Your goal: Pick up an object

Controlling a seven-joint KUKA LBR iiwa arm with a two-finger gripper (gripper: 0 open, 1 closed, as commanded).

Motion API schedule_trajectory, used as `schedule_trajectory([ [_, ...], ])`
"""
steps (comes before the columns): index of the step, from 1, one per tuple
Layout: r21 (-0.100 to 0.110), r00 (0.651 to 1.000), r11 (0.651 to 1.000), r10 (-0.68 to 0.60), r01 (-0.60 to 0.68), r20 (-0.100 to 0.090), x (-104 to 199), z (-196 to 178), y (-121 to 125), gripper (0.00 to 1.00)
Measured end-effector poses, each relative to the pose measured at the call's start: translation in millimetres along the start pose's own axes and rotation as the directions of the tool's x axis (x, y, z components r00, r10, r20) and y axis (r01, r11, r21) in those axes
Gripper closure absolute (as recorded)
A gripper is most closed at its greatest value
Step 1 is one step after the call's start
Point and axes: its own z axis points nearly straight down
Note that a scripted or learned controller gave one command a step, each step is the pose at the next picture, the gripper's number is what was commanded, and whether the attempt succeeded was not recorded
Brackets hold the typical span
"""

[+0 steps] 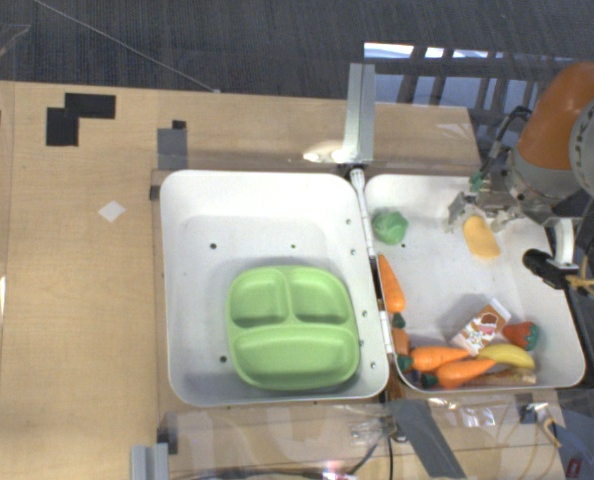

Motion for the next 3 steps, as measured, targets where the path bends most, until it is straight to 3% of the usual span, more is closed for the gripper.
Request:
schedule_trajectory([
  [1, 0.009, 1.0, 1.0, -0.008, 0.008, 0.0, -24.4, 13.2, -6.2, 0.0],
  [2, -0.001, 1.0, 1.0, -0.013, 0.013, 0.0, -22.4, -0.1, -2.0, 1.0],
  [3, -0.001, 1.0, 1.0, -0.013, 0.013, 0.0, -22.4, 0.0, -2.1, 0.0],
])
